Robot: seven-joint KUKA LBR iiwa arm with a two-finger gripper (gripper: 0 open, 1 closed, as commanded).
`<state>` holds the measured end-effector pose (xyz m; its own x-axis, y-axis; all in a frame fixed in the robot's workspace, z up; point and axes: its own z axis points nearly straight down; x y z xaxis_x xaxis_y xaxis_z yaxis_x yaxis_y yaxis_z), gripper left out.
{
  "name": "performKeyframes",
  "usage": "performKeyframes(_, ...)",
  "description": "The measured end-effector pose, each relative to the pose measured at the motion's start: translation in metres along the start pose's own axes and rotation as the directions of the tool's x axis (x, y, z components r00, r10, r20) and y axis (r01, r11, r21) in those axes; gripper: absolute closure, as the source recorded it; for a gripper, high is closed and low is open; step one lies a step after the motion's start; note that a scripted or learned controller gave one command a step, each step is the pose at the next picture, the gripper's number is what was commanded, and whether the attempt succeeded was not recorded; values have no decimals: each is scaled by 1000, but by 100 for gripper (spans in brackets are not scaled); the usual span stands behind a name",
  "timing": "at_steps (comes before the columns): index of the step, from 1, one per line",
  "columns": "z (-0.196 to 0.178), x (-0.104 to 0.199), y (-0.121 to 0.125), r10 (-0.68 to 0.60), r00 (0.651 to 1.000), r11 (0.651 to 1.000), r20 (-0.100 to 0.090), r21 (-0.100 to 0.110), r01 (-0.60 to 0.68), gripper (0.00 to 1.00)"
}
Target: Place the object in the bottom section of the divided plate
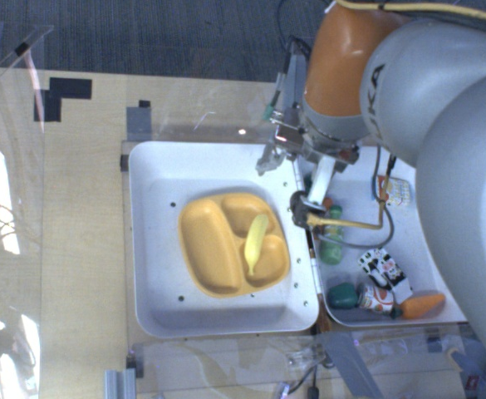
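**Banana lies in the yellow plate, claw hovers at the bins' far edge**

A yellow divided plate [213,248] sits in the middle of the left bin [155,223]. It has one large compartment on its left and two smaller ones on its right. The banana [257,243] lies inside the plate along that right side, tilted slightly. Its lower end is in the small compartment nearest the view's bottom and its upper end points toward the small compartment above. Whether it rests across the ridge between those two cannot be told.

The arm [442,98] reaches in from the right, its orange band [338,56] above the far rim of the bins. The claw [297,160] hangs over the strip where the two bins meet, near their far edge. It is apart from the banana and beyond the plate's upper right corner. How far open it is, and whether it grips anything, cannot be told from this angle.

The right bin [367,322] holds a light green object [332,248] beside the dividing wall, with a dark green object [342,295] nearer the front. Beside them lie a black-and-white patterned object [382,268] and an orange object [424,306] at the front right. Both bins rest on a pale wooden worktop [76,223].
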<state>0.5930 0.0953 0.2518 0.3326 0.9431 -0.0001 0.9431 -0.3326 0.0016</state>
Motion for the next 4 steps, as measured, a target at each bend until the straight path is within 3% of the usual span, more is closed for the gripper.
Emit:
performKeyframes(1,74,37,9,-349,937,937,-1,2,349,0)
performKeyframes(2,-58,-32,80,-378,926,926,0,-2,378,0)
performKeyframes(3,-170,-20,89,309,951,951,0,-1,-309,0)
performKeyframes(4,-180,18,75,277,961,961,1,0,-277,0)
